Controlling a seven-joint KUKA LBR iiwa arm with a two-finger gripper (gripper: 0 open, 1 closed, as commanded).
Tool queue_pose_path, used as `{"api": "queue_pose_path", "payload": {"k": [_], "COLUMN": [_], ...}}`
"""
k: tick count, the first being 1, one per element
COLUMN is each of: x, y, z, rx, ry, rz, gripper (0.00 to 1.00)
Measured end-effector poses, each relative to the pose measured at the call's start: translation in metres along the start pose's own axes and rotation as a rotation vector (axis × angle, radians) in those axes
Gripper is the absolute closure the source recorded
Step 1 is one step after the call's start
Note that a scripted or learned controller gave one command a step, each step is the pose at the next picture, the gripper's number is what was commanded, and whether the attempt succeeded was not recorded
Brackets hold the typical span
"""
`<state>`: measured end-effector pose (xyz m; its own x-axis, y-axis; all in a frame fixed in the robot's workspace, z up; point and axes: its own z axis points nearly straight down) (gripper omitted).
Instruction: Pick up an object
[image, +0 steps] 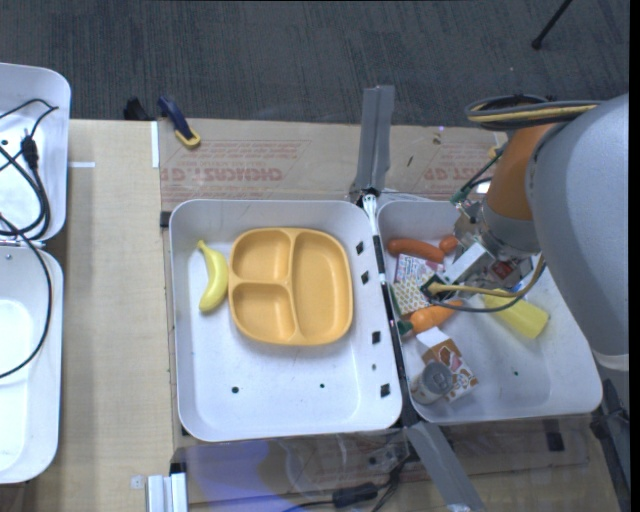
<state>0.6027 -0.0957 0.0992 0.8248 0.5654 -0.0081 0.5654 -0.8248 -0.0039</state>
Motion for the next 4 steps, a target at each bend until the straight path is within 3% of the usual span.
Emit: {"api": "queue_pose_path", "payload": {"k": [1, 2, 3, 4], "x": [0.054, 0.054, 0.03, -0.001], "y": [-0.01, -0.01, 0.024, 0.016], "z": [-0.115, -0.114, -0.058, -0.058], "rx": [-0.003, -0.003, -0.002, -0.002], "ry": [0.004, 0.004, 0.003, 0.004], "rz": [0.051, 0.052, -0.099, -0.405], "gripper": [1.0, 0.0, 0.0, 0.0]}}
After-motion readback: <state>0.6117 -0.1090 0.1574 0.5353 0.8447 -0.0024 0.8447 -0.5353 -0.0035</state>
